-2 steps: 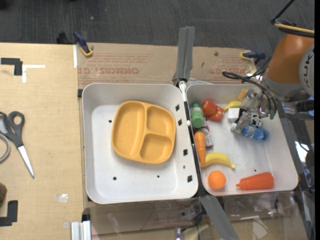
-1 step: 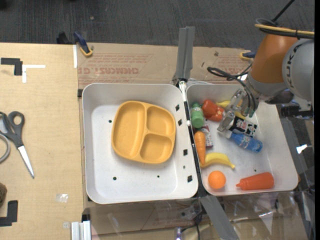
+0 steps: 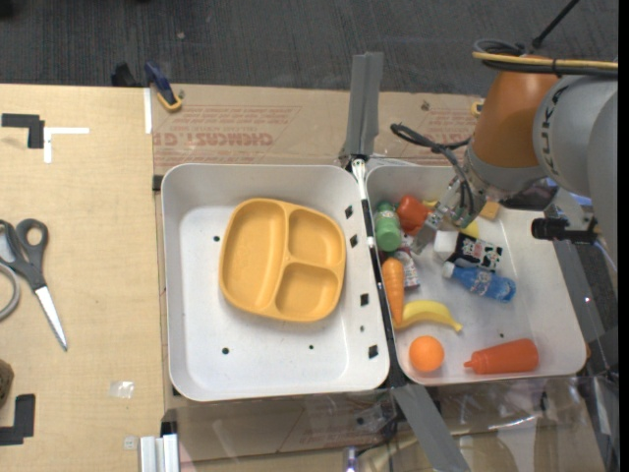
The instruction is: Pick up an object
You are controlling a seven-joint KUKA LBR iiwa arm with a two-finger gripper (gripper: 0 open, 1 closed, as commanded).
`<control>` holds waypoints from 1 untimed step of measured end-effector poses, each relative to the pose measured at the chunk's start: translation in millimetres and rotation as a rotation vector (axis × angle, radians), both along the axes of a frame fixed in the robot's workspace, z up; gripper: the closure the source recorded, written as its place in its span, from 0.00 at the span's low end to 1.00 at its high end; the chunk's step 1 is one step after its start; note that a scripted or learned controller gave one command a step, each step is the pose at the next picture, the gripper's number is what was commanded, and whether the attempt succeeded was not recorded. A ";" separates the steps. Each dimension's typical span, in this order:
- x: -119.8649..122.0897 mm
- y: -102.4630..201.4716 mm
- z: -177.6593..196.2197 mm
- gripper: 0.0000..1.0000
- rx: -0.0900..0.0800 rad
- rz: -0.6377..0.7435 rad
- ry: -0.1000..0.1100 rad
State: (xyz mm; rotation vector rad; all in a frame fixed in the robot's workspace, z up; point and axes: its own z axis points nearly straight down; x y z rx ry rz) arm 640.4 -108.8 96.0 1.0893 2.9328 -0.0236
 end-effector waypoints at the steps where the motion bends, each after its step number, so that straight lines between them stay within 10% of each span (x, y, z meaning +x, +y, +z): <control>1: -83.4 -8.9 -4.3 0.00 0.018 0.065 0.008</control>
